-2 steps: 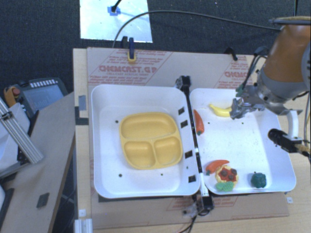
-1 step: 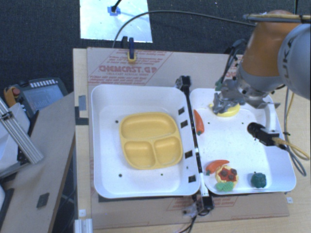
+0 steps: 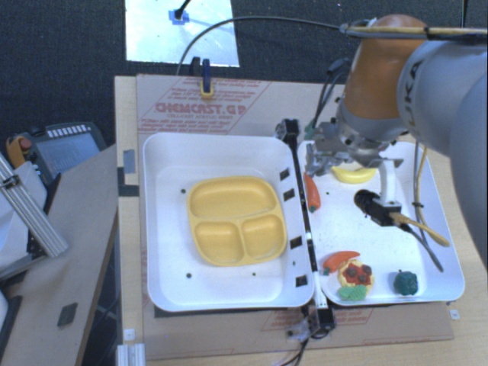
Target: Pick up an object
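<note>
at the far left corner of the right bin (image 3: 448, 274): the tool (image 3: 321, 162) hangs low over the white floor, close to the wall shared with the left bin (image 3: 162, 227).
tool state: cannot tell whether it is spread or pressed together.
arm (image 3: 438, 82): grey, with an orange band (image 3: 377, 67) above the wrist, reaching in from the view's right across the far edge of the right bin.
orange carrot (image 3: 313, 194): lies lengthwise on the floor of the right bin, just beside the shared wall. its far tip is close under the tool, and i cannot tell whether they touch.
yellow curved piece (image 3: 356, 176): lies in the right bin just to the view's right of the tool, its far side partly hidden by the wrist.
red pepper (image 3: 341, 258): lies in the near part of the right bin, near the shared wall, just beside the toy pizza slice.
toy pizza slice (image 3: 356, 274): lies flat near the near edge of the right bin.
green lump (image 3: 406, 283): sits near the near right corner, apart from the pizza slice.
yellow plate (image 3: 236, 219): three compartments, lying flat in the middle of the left bin.
worktop (image 3: 126, 113): carries both bins side by side on a brown cardboard sheet (image 3: 229, 97) with red print.
</note>
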